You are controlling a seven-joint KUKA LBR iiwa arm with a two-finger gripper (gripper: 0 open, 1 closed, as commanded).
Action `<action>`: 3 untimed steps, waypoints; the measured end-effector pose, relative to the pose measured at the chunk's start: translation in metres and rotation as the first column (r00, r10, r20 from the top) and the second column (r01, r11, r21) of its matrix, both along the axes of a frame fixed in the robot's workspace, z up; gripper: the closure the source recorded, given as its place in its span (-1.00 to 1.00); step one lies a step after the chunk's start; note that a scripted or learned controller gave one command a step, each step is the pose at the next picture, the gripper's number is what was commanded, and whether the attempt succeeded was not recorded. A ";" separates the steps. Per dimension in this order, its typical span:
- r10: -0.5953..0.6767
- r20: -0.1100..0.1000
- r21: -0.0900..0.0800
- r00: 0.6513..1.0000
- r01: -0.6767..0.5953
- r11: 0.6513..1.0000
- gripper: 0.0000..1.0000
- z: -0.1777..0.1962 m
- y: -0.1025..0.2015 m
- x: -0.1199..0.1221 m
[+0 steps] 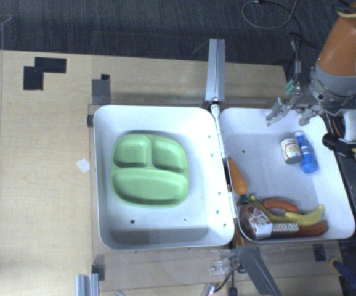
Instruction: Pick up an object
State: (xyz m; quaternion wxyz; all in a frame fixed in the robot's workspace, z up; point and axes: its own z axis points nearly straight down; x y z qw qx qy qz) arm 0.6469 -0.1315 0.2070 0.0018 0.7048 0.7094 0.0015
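Observation:
My gripper (291, 112) hovers over the far edge of the right bin (258, 134), open, with nothing between its fingers. Just below it a small silver can (291, 150) lies beside a blue bottle (307, 153). An orange carrot (236, 176) rests along the bin's left wall. At the near end a yellow banana (292, 215) is piled with a red sausage-like piece (279, 203), a brown packet (261, 225) and another red piece (311, 229). None of these touches the gripper.
The left bin (104, 184) holds a green divided plate (151, 169). A metal post (215, 73) rises at the far end of the wall between the two bins. Bare white floor shows in the middle of the right bin.

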 end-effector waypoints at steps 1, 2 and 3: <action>-0.018 0.008 0.001 1.000 0.018 1.000 -1.00 -0.108 -0.037 -0.030; -0.016 0.009 0.000 1.000 0.016 1.000 1.00 -0.099 -0.037 -0.029; -0.083 0.002 0.000 0.997 0.083 0.997 1.00 -0.007 0.012 -0.040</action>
